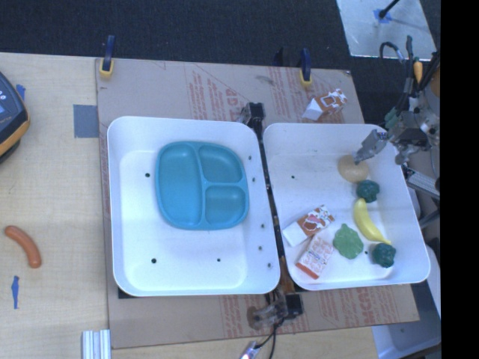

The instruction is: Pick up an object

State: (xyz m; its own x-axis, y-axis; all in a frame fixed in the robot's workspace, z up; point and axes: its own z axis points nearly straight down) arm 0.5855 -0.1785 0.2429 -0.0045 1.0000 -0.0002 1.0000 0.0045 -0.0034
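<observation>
Far out to the view's left of the claw (pixel 388 149), well apart from it: an orange sausage (pixel 22 245) lying on the bare bench (pixel 52 193), and a yellow-and-black device (pixel 10 118) cut off by the frame edge. Nearer, yet still well to the claw's left: the left bin (pixel 114 200), bearing a blue divided plate (pixel 202 185) laid flat.

Closer again, inside the right bin (pixel 299 148), down and to the left of the claw: two printed snack packets, an upper packet (pixel 316 220) and a lower packet (pixel 315 256), with a white card (pixel 293 234) touching the upper one. Beside them, below the claw: a light green leafy piece (pixel 347 241). Up and to the left of the claw, outside the bin on the cardboard: another wrapped packet (pixel 326 105).

Just beside the claw's left finger, slightly below its tip: a pale round lump (pixel 353 169), possibly touching it, not between the fingers. Right under the claw: a dark green broccoli piece (pixel 367 191), then a banana (pixel 367 221), then a second broccoli piece (pixel 384 255) near the bin's front corner.

Claw itself over the bin's far right corner, fingers spread apart, released, gripping nothing.
</observation>
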